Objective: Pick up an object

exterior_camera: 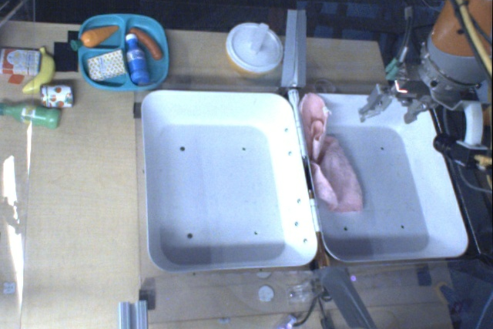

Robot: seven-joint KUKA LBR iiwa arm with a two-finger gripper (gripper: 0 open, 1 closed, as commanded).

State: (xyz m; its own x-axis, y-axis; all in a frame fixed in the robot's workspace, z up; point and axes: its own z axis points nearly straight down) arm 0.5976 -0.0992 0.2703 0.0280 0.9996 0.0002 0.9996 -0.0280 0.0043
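So, hovering open and empty at the right bin's [431, 166] far right corner: the pincer [393, 105]. Lying down-left of it, hugging the bin's left wall (long axis running along that wall): pink cloth [331, 162].

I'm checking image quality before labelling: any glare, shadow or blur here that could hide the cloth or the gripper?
Camera view: the pink cloth in the right bin is evenly lit and sharp enough; soft shadows lie along the left bin near wall; the gripper is small and slightly blurred, with a bright spot beside it; pale reflections streak the bench at the left edge.
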